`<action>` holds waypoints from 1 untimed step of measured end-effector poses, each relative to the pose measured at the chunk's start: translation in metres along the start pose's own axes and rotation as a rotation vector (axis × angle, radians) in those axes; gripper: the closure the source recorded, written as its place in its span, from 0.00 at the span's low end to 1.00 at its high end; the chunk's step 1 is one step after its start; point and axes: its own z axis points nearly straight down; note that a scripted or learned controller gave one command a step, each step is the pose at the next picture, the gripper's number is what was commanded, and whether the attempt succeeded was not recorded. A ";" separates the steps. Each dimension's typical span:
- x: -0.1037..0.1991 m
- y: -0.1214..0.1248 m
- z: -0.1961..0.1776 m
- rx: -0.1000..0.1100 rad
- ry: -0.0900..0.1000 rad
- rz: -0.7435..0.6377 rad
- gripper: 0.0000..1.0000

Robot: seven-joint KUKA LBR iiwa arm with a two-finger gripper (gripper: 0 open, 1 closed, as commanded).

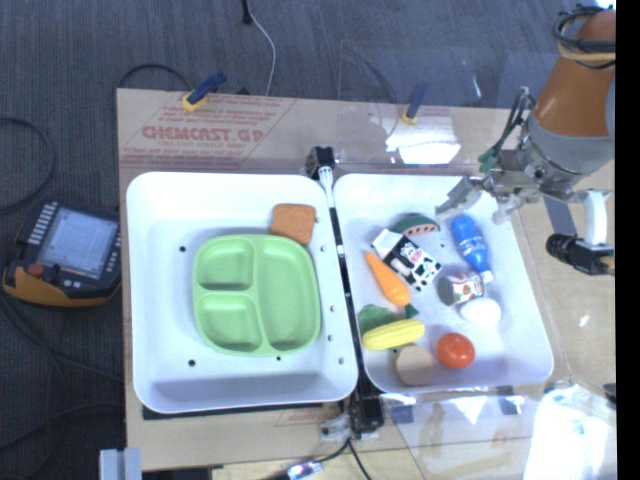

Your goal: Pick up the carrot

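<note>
Carrot (388,278): tapered orange plastic, lying diagonally in the right bin (530,363) near the divider, well apart from the fingers (487,190), down-left of them. Cow-print carton (408,259) touches its far side, corn (393,334) sits just beyond. Fingers hover at the bin's back rim, spread wide, gripping nothing. Likely pre-approach pose.

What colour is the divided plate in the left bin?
Light green plate, seen in the camera view.
</note>
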 end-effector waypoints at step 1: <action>0.032 -0.020 0.154 -0.006 -0.002 -0.288 0.00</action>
